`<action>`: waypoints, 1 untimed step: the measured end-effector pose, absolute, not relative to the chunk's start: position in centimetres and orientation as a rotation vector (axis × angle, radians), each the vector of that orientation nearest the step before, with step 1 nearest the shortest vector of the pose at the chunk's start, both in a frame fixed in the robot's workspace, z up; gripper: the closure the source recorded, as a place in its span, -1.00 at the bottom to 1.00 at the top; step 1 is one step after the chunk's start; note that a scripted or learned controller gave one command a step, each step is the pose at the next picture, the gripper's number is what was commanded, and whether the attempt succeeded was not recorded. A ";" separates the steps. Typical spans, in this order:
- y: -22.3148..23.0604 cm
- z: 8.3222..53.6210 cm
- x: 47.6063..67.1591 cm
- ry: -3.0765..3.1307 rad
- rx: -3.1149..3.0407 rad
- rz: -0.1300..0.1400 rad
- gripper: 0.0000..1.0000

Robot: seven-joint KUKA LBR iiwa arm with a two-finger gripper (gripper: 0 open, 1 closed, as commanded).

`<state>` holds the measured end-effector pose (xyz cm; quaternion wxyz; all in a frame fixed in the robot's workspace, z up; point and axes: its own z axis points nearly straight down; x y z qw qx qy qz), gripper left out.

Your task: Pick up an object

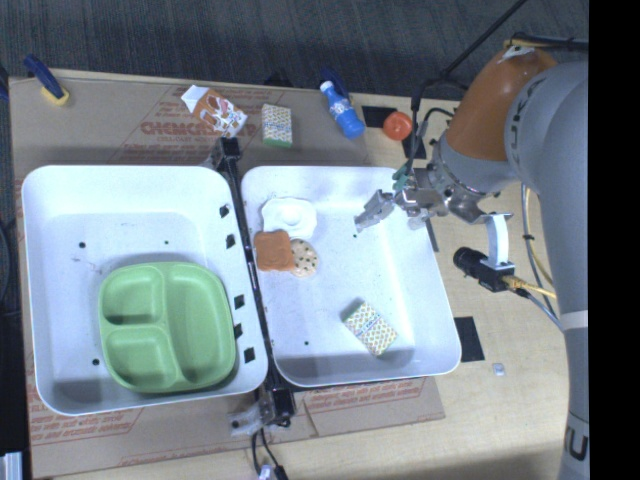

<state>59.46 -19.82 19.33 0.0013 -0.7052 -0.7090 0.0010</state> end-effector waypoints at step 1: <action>-14.9 23.8 53.9 -2.227 -2.212 0.001 -1.00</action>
